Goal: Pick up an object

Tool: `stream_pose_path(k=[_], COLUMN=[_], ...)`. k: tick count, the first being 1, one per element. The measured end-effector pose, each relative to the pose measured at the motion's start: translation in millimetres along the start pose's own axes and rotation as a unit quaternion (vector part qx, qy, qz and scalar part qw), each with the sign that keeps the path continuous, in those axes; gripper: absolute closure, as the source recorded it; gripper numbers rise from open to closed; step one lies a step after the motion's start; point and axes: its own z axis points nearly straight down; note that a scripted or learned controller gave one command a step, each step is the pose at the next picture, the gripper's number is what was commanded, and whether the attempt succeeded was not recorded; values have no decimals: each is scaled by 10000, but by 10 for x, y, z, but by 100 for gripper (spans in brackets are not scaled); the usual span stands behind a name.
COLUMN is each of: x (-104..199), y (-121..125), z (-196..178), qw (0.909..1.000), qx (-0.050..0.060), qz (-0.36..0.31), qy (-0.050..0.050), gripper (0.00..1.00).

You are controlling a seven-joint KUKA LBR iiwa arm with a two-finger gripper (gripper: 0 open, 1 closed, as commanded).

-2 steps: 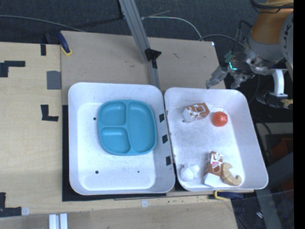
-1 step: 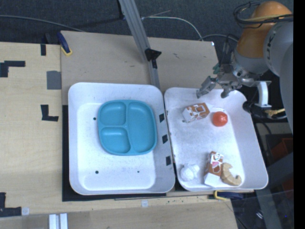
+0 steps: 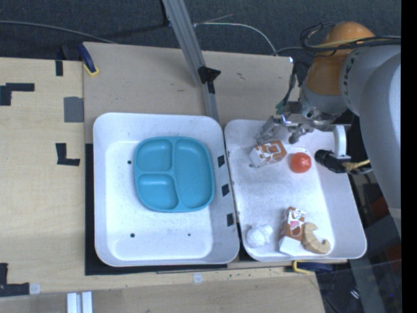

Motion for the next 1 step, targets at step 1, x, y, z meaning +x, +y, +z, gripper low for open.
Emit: stream_pose_path(k=[1], x=[11], y=[-4], z=[503], qw=[10000], qx=[-16], qz=[-1], qy=[-7], gripper=[0])
